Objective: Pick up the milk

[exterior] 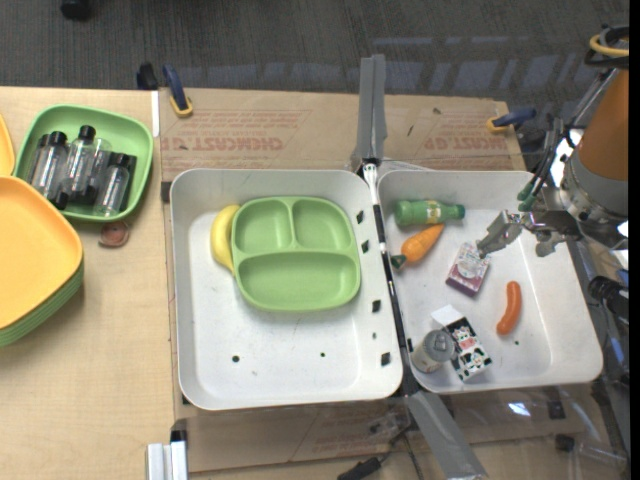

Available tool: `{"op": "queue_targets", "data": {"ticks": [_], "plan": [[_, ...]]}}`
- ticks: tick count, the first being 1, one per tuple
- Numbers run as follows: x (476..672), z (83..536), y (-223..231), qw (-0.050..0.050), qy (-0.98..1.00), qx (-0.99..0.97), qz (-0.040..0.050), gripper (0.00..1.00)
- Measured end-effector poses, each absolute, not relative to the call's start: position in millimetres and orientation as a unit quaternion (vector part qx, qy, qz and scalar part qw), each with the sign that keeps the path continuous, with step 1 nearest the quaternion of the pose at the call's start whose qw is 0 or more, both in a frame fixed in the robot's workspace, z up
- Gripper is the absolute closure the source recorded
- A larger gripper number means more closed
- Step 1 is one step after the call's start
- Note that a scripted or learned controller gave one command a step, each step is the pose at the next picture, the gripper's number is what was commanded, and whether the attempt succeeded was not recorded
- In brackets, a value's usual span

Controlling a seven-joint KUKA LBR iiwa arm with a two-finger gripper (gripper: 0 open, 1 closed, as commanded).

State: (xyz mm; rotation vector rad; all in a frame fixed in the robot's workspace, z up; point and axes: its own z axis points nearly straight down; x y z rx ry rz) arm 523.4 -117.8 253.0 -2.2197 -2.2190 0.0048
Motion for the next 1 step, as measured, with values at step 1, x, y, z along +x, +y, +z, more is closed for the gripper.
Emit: {"op": "queue_targets", "data": {"ticks": [1], "plan": [[509.9,133.4,-107.2,0.002,-0.731,-0.683,0.0012,0.00]]}}
